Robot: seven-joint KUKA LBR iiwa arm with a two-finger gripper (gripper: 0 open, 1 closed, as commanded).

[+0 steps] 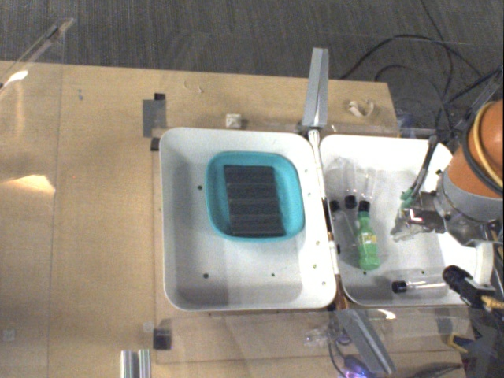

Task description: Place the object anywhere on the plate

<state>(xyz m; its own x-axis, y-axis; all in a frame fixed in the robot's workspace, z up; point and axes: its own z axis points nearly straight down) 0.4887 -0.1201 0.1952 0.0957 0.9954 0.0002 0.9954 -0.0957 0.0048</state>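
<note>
Landmark: divider (321, 211) between the two white bins, running front to back.
Left bin (185, 282): directly left of the divider, shallow, white, rounded corners.
Plate (293, 203): teal, rounded-square, in the left bin just left of the divider, toward the bin's far half; carries a dark ribbed rectangular insert (252, 201) at its middle.
Right bin (394, 152): directly right of the divider, white, holding several small bottles.
Green bottle (368, 241): small, black cap at its far end, lying lengthwise just right of the divider, near the middle of the right bin; not on the plate.
Clear bottles (346, 181): two or three transparent ones with black caps, close right of the divider, beyond and beside the green bottle; outlines hard to separate.
Clear tube (416, 287): black-capped, lying crosswise near the right bin's front wall, further right of the divider than the green bottle.
Gripper (409, 220): well right of the divider, over the right bin, right of the green bottle and apart from it; nothing seen between its fingers; spread of the fingers impossible to tell.
Arm (480, 168): grey with orange band, far right of the divider, above the right bin's right edge.
</note>
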